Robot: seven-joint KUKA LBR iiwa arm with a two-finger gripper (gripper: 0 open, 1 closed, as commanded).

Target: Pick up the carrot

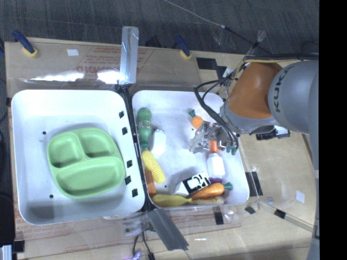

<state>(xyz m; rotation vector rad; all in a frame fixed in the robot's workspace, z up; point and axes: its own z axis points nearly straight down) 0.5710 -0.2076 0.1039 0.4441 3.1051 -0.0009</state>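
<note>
- two white bins sit side by side on the bench; the left bin (21,145) holds a green divided plate (84,162).
- the right bin (173,99) holds the toy food and the gripper.
- the arm (271,99) reaches in from the right, its orange band above the right bin's far right corner.
- the gripper (205,141) is down in the right bin, near its right wall; i cannot tell how its jaws stand, since the metal parts blur together.
- a small carrot (197,121) with a green top lies just above the gripper, near the bin's far right part; whether it touches the gripper is unclear.
- another orange piece (213,145) shows at the gripper itself, but i cannot tell what it is.
- a white bottle (216,166) lies just below the gripper.
- a larger orange carrot (209,190) with a green end lies along the near wall, beside a black and white block (195,182) and a banana (171,200).
- a corn cob (153,166) and a green bottle (144,124) lie along the left wall, with a white object (159,141) beside them.
</note>
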